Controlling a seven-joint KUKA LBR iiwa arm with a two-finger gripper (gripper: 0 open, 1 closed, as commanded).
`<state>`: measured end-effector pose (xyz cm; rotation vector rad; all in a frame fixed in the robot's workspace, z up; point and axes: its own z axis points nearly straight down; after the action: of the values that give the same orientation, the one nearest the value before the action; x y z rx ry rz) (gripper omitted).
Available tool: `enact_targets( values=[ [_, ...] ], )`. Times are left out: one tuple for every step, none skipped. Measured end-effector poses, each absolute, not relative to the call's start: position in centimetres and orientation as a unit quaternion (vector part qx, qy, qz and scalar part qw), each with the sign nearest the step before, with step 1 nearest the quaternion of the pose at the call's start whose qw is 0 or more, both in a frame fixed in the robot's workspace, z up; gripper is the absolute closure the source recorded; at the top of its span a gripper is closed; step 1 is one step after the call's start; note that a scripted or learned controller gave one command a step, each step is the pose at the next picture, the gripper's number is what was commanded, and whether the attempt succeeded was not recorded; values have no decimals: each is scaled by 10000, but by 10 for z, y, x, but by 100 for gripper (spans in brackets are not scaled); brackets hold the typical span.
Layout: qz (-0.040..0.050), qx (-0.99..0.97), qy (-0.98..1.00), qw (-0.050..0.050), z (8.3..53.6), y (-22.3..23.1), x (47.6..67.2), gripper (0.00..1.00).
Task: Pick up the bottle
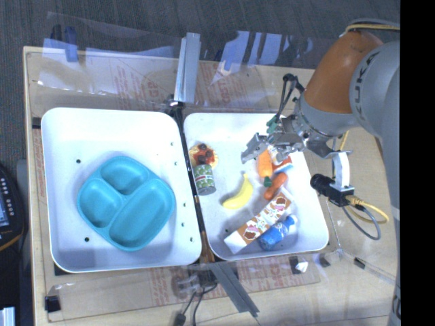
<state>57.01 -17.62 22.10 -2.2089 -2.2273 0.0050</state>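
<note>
Two white bins stand side by side on the bench. The left bin (pixel 61 182) holds a blue divided plate (pixel 126 201) with three sections, lying a little toward the near side. In the right bin (pixel 224 128) there are several small things. The bottle (pixel 204 177) lies close to the left wall of this bin, its body with a green label pointing to the near side; at its far end there is a dark red and orange part (pixel 202 155), but it is hard to tell if this belongs to the bottle or is a separate thing touching it. A banana (pixel 238 193) lies just right of the bottle, apart from it. Further right there is an orange carrot (pixel 275 184), partly hidden under the gripper. Near the front wall lies a long printed box (pixel 262 223), set at a slant, and a blue crumpled packet (pixel 277 235) touches its right end. The arm (pixel 346 80) comes in from the right and its upper part is cut off by the frame. The gripper (pixel 266 148) hangs over the right half of the right bin, above the carrot and well apart from the bottle. Its metal parts mix with the orange things under it, so I cannot tell how wide it stands or if anything is in it.
</note>
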Motion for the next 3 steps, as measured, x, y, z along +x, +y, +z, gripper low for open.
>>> enact_targets(
  values=[
    [1,-6949,-7191,-3,262,-205,658,0],
    [4,-6447,-7644,14,91,-208,651,0],
    [6,-6422,-7665,13,102,-206,652,100]
  ],
)
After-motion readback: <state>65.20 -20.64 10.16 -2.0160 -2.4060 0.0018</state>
